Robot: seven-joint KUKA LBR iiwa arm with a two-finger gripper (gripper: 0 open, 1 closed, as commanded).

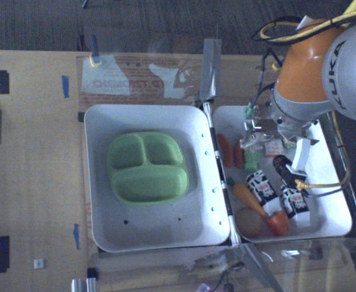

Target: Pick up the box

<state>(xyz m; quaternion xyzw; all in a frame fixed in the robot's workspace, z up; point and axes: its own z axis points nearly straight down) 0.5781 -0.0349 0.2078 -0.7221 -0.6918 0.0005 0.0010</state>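
"Camera view, starting from the left. What do you have?"

"I've got the table [32, 163], pale wood with blue tape marks, and then the left bin [99, 224]. A green plate [147, 166] with three compartments lies flat near the middle of it."

"And the right bin?"

"The right bin [333, 215] is crowded. Near its left wall I see two red-brown sausages [225, 149] side by side. Nearer to me a carrot [249, 196] lies on a slant. A brown round thing [248, 221] sits in the near left corner, and a red fruit [279, 222] is just beside it."

"Where is the box?"

"The box [261, 186], black and white, lies about the middle of the right bin, just right of the carrot. As far as I can judge the two are touching. A second box [294, 202] with the same pattern lies to its right, close to the red fruit."

"And the pincer?"

"My pincer [260, 135] hangs over the far part of the right bin, just right of the sausages. It is farther back than the box and apart from it. I cannot tell whether it is wide or narrow. A small pale and red thing [274, 146] shows right beside it, too hidden to name. Both boxes lie in the bin and neither is held. The arm [311, 72] comes in from the right, with its orange band above grey."
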